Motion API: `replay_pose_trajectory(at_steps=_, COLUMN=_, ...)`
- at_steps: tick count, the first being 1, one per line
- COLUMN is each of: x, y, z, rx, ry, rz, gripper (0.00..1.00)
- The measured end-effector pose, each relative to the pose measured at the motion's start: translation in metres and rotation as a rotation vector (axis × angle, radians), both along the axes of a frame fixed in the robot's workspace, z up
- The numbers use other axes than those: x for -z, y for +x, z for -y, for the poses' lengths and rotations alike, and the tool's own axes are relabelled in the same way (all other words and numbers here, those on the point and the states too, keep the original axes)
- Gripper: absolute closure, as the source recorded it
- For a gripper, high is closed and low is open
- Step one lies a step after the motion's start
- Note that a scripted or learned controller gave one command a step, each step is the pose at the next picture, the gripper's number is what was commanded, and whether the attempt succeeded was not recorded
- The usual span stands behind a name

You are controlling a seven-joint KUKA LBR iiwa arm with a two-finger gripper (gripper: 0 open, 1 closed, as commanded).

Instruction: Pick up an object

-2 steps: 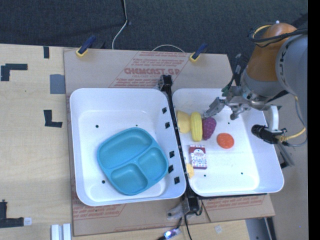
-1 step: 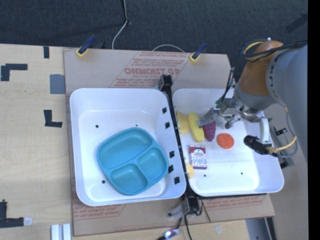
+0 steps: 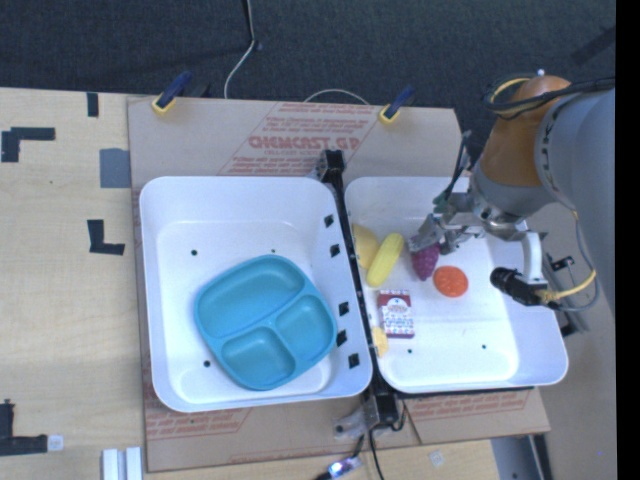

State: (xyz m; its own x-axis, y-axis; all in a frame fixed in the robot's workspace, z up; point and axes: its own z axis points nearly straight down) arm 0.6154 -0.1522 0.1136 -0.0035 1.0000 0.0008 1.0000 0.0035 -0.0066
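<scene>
While the gripper (image 3: 432, 236) hangs low in the right bin (image 3: 520, 363), its jaws sit just above one purple object (image 3: 425, 261); closure and grasp cannot be told. Right bin count: two yellow pieces (image 3: 378, 252), one orange ball (image 3: 451, 282), one small red carton (image 3: 397, 314). Left bin (image 3: 165, 228): one blue divided tray (image 3: 264, 320).

Purple obj (image 3: 425, 260) in right bin, beside orange ball (image 3: 451, 282).
</scene>
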Motion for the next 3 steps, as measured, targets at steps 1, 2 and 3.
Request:
replay_pose_trajectory(at_steps=1, x=-0.044, y=0.005, z=-0.009, rx=0.001, ry=0.0, rz=0.006, gripper=1.0)
replay_pose_trajectory(at_steps=2, x=-0.084, y=0.005, z=-0.009, rx=0.002, ry=-0.001, rz=0.005, gripper=1.0)
replay_pose_trajectory(at_steps=3, x=-0.134, y=0.016, z=-0.013, rx=0.0, ry=-0.001, rz=0.007, gripper=1.0)
